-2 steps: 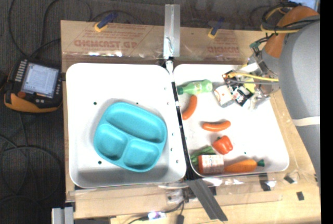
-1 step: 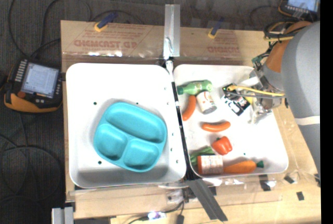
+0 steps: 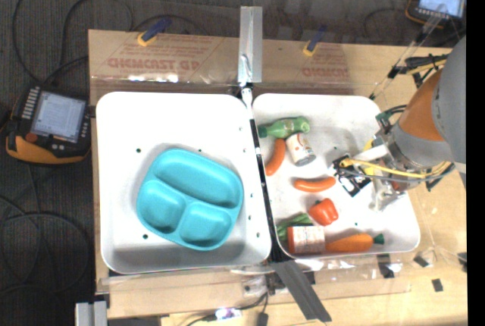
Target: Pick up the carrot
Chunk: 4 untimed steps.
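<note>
Jaws low over the right bin's (image 3: 409,230) outer side, their spread impossible to tell, carrot (image 3: 347,243) well apart from them, lying along that bin's near wall, one end against a bottle (image 3: 306,239), orange pepper (image 3: 324,211) just behind, teal divided plate (image 3: 191,197) in the left bin (image 3: 114,127).

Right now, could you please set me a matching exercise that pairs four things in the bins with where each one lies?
Things:
1. turquoise divided tray
2. carrot
3. green vegetable
4. red pepper

Places:
A. along the bottom edge of the right bin as the camera sees it, beside a labelled bottle
B. top left corner of the right bin
C. in the left bin
D. middle of the right bin, just below the sausage

Pairs: 1-C, 2-A, 3-B, 4-D
</note>
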Each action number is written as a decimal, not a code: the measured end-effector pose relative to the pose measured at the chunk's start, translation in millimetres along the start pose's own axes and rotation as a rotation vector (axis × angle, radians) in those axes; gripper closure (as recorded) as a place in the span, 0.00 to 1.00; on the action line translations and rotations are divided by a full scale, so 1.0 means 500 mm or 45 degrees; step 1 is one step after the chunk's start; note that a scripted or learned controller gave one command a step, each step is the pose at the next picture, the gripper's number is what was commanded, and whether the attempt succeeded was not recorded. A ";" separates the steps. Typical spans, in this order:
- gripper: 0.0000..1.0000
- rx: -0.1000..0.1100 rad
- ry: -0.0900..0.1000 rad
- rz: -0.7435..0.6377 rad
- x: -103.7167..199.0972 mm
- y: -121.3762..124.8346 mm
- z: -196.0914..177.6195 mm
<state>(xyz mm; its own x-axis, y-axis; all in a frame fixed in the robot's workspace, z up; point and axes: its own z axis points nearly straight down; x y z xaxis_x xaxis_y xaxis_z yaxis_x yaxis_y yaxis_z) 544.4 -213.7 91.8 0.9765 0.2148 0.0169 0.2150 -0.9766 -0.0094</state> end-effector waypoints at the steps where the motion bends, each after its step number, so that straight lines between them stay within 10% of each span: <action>1: 0.00 -0.004 0.006 -0.020 -0.097 -0.020 -0.003; 2: 1.00 0.024 -0.008 -0.031 -0.097 -0.034 -0.012; 3: 1.00 -0.019 -0.005 -0.003 -0.058 -0.256 0.004; 4: 1.00 -0.008 -0.032 -0.138 -0.050 -0.333 -0.177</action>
<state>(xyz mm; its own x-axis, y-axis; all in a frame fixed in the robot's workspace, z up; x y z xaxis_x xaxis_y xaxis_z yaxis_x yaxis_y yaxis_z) 483.0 -57.4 181.5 0.9477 0.3190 -0.0073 0.3190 -0.9477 -0.0022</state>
